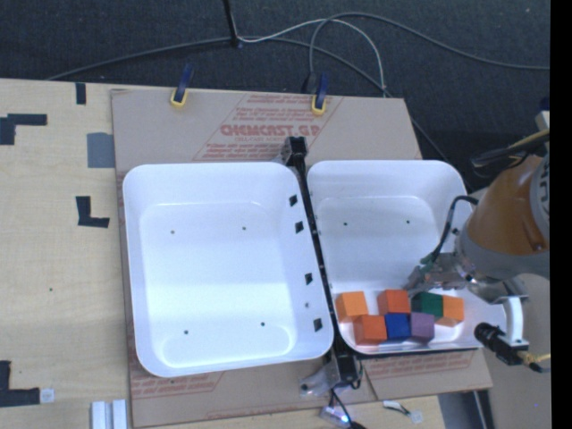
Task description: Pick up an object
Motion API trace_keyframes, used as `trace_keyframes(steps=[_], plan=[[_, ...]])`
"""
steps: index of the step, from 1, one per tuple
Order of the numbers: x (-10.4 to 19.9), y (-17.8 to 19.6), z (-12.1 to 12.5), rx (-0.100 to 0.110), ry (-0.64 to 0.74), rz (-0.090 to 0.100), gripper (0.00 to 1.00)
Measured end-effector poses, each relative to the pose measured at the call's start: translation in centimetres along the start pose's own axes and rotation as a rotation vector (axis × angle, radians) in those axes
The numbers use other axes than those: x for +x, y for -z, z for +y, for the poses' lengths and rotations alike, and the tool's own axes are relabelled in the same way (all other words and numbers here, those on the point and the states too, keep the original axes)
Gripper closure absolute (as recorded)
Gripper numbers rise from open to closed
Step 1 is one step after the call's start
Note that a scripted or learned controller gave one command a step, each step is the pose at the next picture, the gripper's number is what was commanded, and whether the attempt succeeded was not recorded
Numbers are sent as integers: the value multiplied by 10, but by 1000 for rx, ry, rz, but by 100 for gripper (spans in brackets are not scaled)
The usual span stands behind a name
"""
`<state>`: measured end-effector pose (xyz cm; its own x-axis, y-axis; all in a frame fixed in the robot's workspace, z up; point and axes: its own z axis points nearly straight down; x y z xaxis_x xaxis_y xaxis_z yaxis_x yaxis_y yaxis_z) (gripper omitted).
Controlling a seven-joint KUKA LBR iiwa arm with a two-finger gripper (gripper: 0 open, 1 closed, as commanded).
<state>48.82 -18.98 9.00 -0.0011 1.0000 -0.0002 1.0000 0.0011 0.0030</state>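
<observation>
Your pincer (436, 280) sits low at the right of the frame, just above the cluster of blocks in the lower part of the right bin (384, 181); whether it is spread or pressed together you cannot tell from this slant, because the grey wrist and its cabling cover it. No block can be seen in its grip.

The things you could pick are bunched along the bin's near wall: an orange block (352, 305) at the left, another orange block (370, 329) below it, a blue block (398, 327), a purple block (421, 327), a green block (430, 305) and an orange block at the far right (452, 309). They touch one another, probably because the bin's sloped floor lets loose pieces gather against that wall. That packing is likely why the arm (505, 213) comes in from the right and hangs over the cluster's right end, near the green block, where an outer piece offers freer sides.

The left bin (210, 266) lies just beside the right one, parted by a black divider (308, 239). Judging from this, the grasp is not yet made.
</observation>
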Motion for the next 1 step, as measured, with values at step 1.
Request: trace_keyframes(steps=[1], plan=[[49, 140, 66, -10, 6, -1, 0]])
